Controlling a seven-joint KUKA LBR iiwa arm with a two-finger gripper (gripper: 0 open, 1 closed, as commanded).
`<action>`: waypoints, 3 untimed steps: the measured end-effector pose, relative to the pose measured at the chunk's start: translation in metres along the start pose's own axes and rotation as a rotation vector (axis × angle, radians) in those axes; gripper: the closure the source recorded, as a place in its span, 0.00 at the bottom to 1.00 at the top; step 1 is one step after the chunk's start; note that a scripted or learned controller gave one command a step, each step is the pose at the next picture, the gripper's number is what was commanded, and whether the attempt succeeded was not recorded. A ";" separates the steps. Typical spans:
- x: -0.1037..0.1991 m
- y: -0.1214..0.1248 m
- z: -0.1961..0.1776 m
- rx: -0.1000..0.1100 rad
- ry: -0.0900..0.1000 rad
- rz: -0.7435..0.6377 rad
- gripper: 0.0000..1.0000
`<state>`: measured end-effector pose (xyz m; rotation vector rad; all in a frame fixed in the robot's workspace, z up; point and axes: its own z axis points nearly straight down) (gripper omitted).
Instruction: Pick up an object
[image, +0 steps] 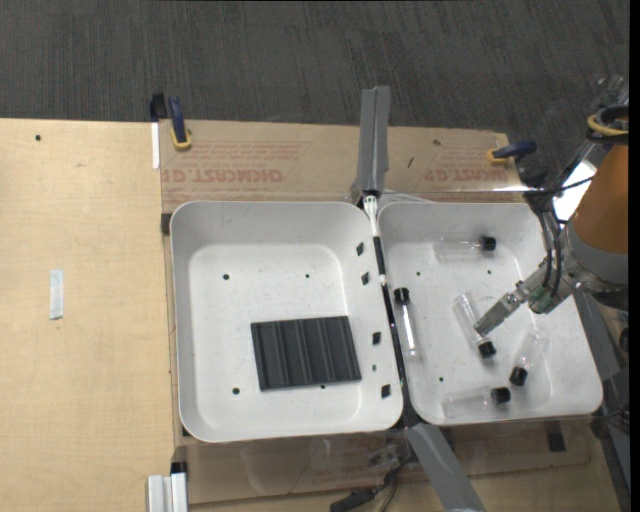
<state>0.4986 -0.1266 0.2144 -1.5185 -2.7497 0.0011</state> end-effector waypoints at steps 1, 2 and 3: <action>-0.041 0.007 0.071 0.000 0.000 0.024 0.00; -0.033 0.001 0.123 0.000 0.001 0.011 0.00; -0.037 -0.048 0.123 -0.001 0.000 -0.265 0.00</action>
